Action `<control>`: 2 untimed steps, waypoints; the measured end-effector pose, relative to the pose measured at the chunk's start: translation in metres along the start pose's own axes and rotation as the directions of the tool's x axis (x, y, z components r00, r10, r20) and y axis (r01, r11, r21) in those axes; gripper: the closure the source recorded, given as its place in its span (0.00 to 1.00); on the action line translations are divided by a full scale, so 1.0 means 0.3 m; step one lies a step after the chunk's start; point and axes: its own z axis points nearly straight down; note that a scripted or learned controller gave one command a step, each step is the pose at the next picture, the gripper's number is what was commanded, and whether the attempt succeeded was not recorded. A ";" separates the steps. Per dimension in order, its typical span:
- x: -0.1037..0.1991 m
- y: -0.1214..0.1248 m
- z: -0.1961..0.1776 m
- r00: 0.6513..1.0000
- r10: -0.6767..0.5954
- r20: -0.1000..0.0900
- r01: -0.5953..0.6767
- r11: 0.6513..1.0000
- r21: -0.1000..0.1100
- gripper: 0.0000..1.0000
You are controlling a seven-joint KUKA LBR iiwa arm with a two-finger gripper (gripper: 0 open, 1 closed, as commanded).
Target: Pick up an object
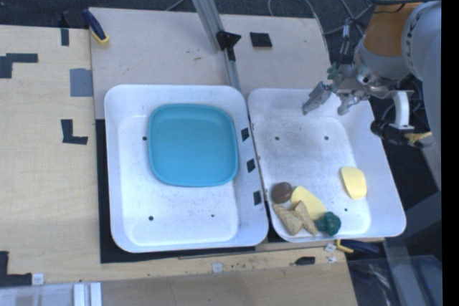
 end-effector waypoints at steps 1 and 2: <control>0.005 0.011 0.145 1.000 0.000 0.000 0.000 1.000 0.001 0.00; 0.007 0.009 0.312 1.000 0.000 0.000 0.000 1.000 -0.001 0.00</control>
